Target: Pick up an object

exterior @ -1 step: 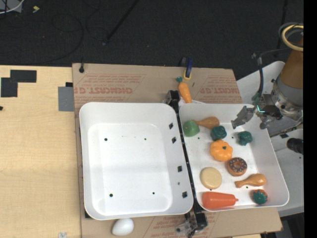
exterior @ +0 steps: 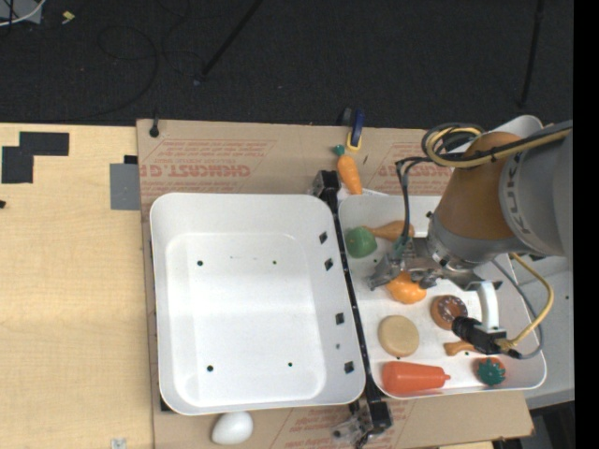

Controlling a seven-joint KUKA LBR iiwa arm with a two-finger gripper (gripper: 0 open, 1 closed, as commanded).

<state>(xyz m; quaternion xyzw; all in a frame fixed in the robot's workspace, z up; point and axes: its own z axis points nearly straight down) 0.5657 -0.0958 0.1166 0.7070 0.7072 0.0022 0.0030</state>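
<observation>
Here, largest to smallest, is what you have in front of you.

Arm: your grey arm (exterior: 510, 204) reaches in from 3 o'clock and bends down over the right bin, so its bulk hides that bin's back corner.

Left bin (exterior: 178, 223): it lies at 9 o'clock of the arm, probably kept as the drop side.

Right bin (exterior: 533, 374): all the candidates sit here, crowded, so a clean approach is tight.

Gripper (exterior: 401, 271): it points toward 9 o'clock, low over the bin, just above the orange-yellow fruit (exterior: 406, 291). You cannot tell from this view whether the fingers are apart or together, and nothing is seen clamped between them.

Red pepper (exterior: 414, 376): at 6 o'clock of the gripper, lying along the front wall.

Tan disc (exterior: 399, 335): between fruit and pepper, flat, hard to pinch.

Green ball (exterior: 360, 242): at 10 o'clock of the gripper, near the divider.

Likely target: the fruit, being nearest the tool; judge it not yet lifted.

Risk: its round shape may squirt sideways.
</observation>
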